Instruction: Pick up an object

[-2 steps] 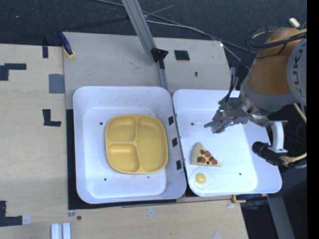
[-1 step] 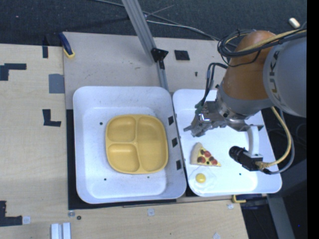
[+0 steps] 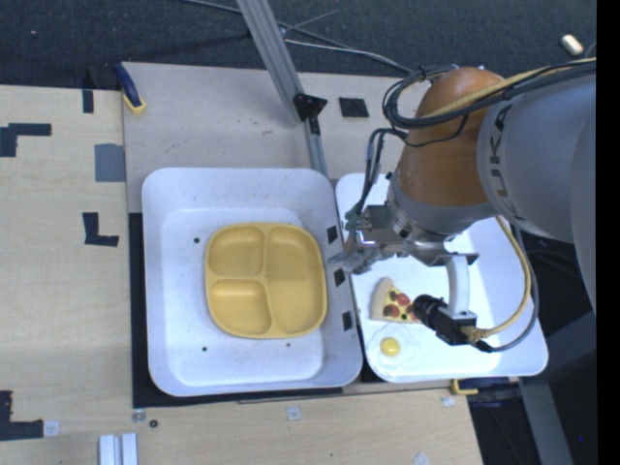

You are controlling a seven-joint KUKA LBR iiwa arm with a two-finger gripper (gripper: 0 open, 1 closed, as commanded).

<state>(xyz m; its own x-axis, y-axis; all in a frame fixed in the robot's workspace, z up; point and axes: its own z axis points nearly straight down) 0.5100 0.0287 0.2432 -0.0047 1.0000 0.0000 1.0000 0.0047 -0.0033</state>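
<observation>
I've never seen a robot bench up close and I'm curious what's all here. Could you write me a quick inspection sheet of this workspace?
Surface: pale bench bearing two shallow white bins, left bin and right bin.
Job's things: toy pizza slice and small yellow piece in the right bin.
Clutter: yellow divided plate in the left bin.
Grippers: gripper over the right bin's left edge; jaws hidden.
Cables: black and yellow cables on the arm.
Surroundings: dark floor, metal pole.
</observation>
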